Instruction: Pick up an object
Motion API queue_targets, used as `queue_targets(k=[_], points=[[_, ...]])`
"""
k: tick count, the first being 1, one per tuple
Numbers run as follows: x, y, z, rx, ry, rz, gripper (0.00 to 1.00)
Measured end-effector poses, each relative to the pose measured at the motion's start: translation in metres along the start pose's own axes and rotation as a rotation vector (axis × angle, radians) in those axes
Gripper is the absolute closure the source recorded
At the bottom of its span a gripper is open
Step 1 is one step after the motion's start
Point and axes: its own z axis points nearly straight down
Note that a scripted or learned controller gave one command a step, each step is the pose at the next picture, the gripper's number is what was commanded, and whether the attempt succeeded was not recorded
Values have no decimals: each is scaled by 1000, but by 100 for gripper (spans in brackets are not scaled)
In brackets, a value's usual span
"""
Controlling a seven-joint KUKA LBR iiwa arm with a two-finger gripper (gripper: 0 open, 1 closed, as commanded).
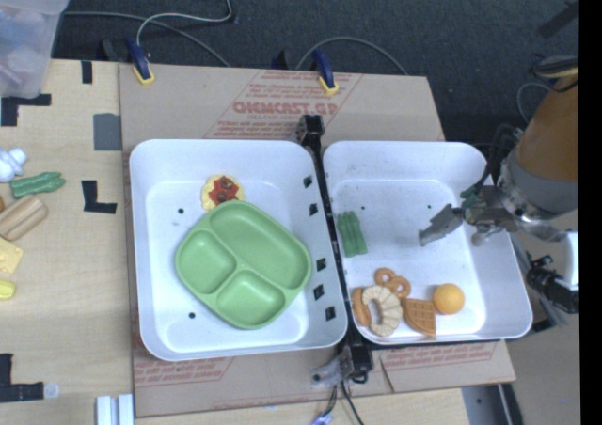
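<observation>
Gripper (440,228) over right bin's (404,158) bare mid-floor, nr right wall.

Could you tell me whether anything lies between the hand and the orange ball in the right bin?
Nothing visible does. The hand is above bare bin floor, and the orange ball sits beyond it; the waffle is beside the ball, not between.

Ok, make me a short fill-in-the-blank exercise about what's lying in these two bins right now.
1. The green divided plate lies in the ____ bin of the view.
2. The plate has ____ compartments.
3. The orange ball lies in the same bin as the pretzel and the ____ strip beside the divider.
4. The gripper hangs over the ____ bin.

Missing words: left; three; green; right
</observation>
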Motion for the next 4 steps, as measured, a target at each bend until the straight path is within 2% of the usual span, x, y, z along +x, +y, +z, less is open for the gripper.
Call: queue_targets(k=[1, 2, 3, 4], points=[[40, -18, 73, 1, 1, 0, 0], [55, -17, 142, -3, 0, 1, 0], [54, -16, 132, -5, -2, 2, 100], [113, 44, 43, -2, 0, -1, 100]])
